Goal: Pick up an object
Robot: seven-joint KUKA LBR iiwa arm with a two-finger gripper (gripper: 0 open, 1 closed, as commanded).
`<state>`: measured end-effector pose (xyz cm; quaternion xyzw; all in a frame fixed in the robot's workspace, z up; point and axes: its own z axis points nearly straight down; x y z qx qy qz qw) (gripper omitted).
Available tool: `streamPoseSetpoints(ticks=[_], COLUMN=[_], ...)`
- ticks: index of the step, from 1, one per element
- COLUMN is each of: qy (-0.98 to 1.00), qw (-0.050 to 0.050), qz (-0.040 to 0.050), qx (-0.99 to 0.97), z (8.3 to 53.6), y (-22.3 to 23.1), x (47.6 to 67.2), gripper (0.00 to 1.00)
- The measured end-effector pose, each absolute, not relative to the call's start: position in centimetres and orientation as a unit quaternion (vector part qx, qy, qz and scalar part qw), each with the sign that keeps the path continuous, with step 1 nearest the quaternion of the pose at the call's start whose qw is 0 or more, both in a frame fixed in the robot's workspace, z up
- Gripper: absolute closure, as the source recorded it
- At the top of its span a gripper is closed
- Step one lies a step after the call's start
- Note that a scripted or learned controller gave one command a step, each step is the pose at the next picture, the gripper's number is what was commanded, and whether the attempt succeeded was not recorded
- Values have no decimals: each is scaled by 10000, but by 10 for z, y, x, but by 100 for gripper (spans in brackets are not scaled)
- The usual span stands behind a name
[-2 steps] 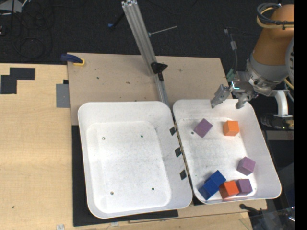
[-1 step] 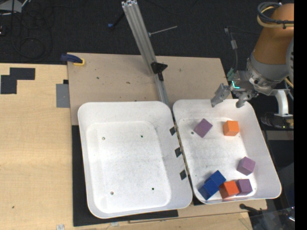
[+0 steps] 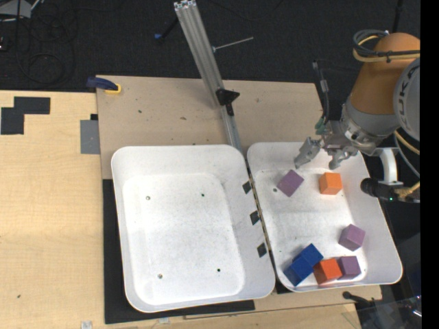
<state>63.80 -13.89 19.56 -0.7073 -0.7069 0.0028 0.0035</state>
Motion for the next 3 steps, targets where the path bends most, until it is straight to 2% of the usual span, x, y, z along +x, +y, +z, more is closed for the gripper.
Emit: streamPoseSetpoints(ticks=[1,2,3], qy=[-7069,-7061,-7047], qw=[42,10,10], qz=[29,-9,-3], qx=[-7073,-7081,-7095], z=[131,91,102], y=[-133,-131,-132], x=[636,638,637], gripper=[0,0,100])
